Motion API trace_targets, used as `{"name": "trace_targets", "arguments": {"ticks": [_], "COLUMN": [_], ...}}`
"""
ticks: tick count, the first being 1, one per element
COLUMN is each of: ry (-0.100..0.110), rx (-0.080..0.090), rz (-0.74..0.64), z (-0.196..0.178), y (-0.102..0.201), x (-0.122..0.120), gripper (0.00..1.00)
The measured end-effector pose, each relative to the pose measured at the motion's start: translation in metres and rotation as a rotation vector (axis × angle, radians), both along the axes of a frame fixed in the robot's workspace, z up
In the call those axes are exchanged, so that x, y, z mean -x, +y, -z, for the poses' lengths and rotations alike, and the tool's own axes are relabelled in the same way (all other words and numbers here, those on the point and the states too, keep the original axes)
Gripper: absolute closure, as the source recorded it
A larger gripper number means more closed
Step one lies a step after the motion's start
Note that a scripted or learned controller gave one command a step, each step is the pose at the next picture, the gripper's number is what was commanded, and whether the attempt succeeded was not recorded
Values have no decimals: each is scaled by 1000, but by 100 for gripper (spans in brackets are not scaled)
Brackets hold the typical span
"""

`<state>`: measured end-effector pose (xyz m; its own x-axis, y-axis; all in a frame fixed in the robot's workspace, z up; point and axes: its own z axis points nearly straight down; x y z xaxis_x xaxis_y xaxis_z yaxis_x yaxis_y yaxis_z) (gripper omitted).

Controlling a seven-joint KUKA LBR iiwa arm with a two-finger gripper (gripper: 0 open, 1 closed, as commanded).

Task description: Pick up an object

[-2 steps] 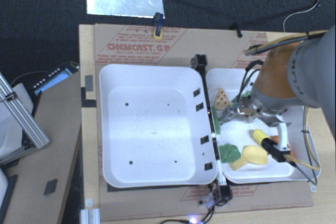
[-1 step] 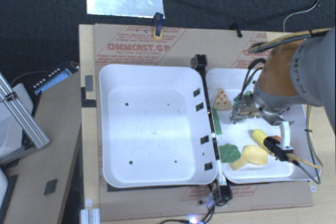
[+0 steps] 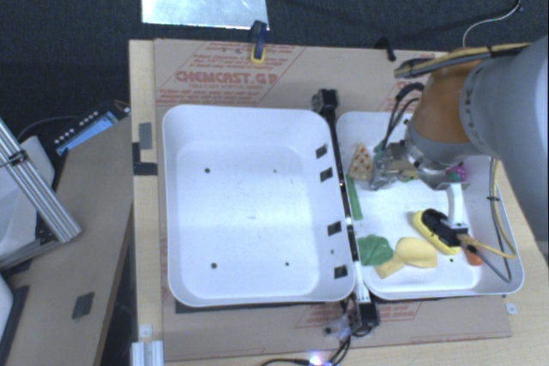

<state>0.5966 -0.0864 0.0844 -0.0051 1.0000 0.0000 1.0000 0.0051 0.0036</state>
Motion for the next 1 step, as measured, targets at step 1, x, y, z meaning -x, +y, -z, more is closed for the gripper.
{"name": "trace_targets", "arguments": {"ticks": [1], "ry": [-7], "rx": [1], "rz": [-1], "z": [-7], "y": [-1], "x": [-76], "gripper": [100]}}
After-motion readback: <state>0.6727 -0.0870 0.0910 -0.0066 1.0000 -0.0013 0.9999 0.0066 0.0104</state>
